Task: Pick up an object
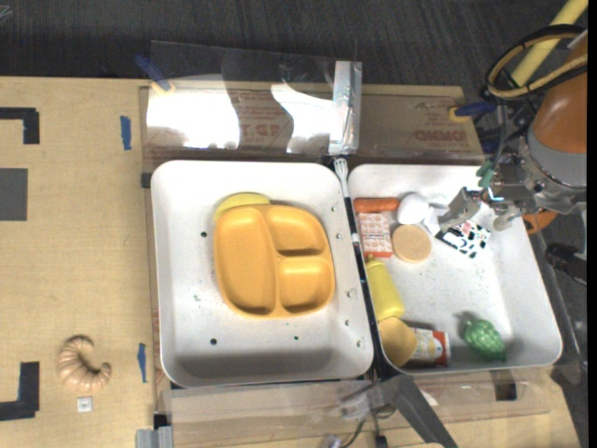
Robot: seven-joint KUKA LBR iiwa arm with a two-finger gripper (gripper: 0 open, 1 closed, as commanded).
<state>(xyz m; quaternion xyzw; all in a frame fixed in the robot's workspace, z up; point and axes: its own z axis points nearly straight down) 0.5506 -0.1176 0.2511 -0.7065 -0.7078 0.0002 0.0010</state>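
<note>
The pincer [476, 215], its opening impossible to judge, hovers over a black-and-white patterned object [465, 239]; a centred, straight descent would serve best.

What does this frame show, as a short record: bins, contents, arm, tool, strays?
left bin: yellow divided tray, with another yellow piece showing at its upper left edge
right bin: orange packet, tan disc, white ball, black-and-white spotted item, yellow bottle, green toy, small can
arm: over the right bin's upper right corner
tool: low beside the spotted item; grip cannot be judged
outside bins: tan curled toy on the bench, lower left
</note>
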